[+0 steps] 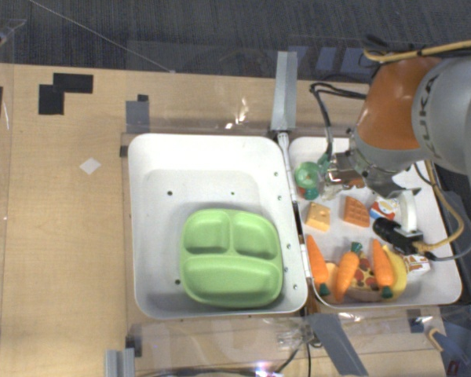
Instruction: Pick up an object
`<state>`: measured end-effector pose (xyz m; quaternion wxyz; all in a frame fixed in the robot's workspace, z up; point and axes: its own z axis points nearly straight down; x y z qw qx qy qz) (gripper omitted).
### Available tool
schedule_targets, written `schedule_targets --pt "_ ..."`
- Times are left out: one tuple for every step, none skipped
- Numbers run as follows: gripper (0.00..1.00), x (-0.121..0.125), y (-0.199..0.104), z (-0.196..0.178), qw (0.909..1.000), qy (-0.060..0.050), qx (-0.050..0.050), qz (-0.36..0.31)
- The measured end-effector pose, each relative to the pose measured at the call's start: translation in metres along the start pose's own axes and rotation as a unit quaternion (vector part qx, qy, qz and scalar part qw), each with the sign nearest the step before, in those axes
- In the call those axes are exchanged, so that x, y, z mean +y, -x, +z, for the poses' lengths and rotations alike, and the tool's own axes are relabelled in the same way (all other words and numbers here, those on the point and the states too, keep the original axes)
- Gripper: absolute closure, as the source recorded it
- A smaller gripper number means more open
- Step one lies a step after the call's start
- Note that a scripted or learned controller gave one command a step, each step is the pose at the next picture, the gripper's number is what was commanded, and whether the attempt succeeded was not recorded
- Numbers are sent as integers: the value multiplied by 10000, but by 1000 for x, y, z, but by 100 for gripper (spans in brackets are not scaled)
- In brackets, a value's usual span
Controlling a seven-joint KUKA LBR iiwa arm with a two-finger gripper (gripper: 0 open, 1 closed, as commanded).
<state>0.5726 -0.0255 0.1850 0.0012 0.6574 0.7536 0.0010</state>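
- Grey arm [447, 108] w/ orange band [396, 104] reaches in from the frame's right; the end effector [341, 175] sits low over the upper left part of the right-hand bin [447, 293].
- End effector state: can't tell whether open or closed, the wrist hides too much. Nothing visibly gripped.
- Progress, as I judge it: approach stage only. No obj lifted, so grasp + lift are both left to do.
- Likeliest target: green round item [307, 176], just beside the end effector on its left and close to the bin's left wall.
- Other candidates in the same bin: cheese wedge [319, 217] below the green item, orange waffle-like square [356, 211] next to it.
- Lower part of that bin is crowded: three carrots, e.g. the leftmost carrot [317, 264], plus a banana [398, 273] and small bits I can't identify, all touching or overlapping.
- In the way: bin wall tight against the green item leaves little room on that side; the cheese wedge is near enough to get nudged.
- Left-hand bin [153, 210], centre of frame, holds just a green divided plate [231, 258], well apart from the arm.
- Worktop [55, 234] at frame left is bare wood w/ black tape marks near the upper left.
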Motion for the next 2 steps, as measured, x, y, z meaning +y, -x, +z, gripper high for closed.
schedule_targets --pt "100 16 66 34 9995 0 -5 -300" --pt "100 14 120 -40 9936 13 -8 1132"
